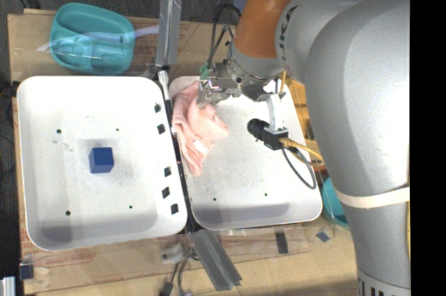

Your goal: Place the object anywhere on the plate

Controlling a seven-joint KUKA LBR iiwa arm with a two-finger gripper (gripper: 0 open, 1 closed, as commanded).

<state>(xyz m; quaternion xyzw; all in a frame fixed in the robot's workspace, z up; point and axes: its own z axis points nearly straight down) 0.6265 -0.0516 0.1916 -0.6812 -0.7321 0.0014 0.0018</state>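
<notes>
- While the arm is reaching in from the right, the gripper (211, 90) is hanging low over the far left corner of the right bin (240, 183), right at the top end of the cloth (198, 127).
- The cloth, pink and rumpled, is lying along that bin's left wall. Its lower end is trailing toward the near side and its upper end is bunching up against the gripper. I'm taking it to be the thing to move, since that's where the arm is working.
- Whether the gripper is open or closed on the fabric, I'm not managing to tell from here, because the wrist is covering too much.
- I'm judging the cloth to be light, soft and floppy. It's likely going to sag and swing from any single pinch, and a loose fold could be slipping out on the lift.
- The best hold, I'm thinking, is a raised ridge in the bunched upper part, where there's thick fabric to bite, rather than the thin trailing end.
- A pale curved rim (180, 84) is peeking out just beyond the cloth's top. It may be the plate, but I'm not sure.
- The cube (102, 159), blue, is sitting alone in the left bin (42, 99), well apart from all this.
</notes>
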